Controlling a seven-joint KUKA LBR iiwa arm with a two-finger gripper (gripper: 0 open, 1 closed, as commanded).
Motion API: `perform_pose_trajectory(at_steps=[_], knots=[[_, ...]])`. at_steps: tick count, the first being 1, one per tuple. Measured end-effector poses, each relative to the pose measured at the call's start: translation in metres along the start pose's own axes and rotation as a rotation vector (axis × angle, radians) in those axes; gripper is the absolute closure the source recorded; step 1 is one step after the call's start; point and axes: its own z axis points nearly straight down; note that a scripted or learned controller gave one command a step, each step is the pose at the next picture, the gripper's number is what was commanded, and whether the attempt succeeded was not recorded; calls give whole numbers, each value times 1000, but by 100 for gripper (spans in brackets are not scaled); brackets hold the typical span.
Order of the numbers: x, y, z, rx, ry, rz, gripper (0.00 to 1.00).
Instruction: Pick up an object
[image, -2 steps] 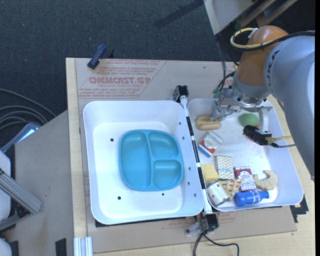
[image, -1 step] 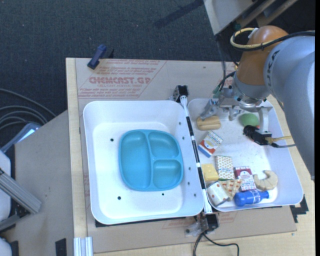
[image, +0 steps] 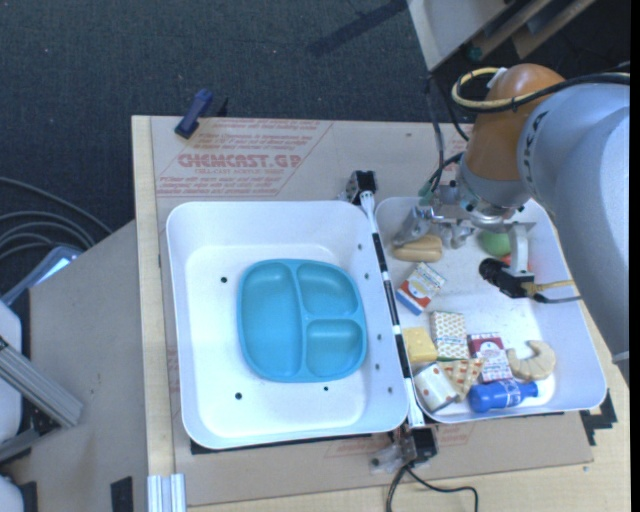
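My gripper (image: 443, 222) is low over the back left corner of the right bin (image: 583, 352), reaching in from the right under the orange wrist band. A tan bread-like roll (image: 417, 248) lies just in front and to the left of it, touching or nearly touching the gripper's tip. A green ball (image: 494, 241) rests just to the right of the gripper, partly hidden by the wrist. I see nothing lifted off the bin floor.
The right bin also holds a small white, blue and red packet (image: 421, 285), a patterned cracker box (image: 449, 329), a yellow block (image: 420, 346), a red box (image: 486, 349), a tan pastry (image: 535, 360) and a blue bottle (image: 500, 397). A blue divided plate (image: 301, 320) lies in the left bin (image: 200, 300).
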Motion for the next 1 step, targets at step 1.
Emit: perform_pose_trajectory(at_steps=[1], knots=[[-1, -2, -10, 11, 0, -1, 100]])
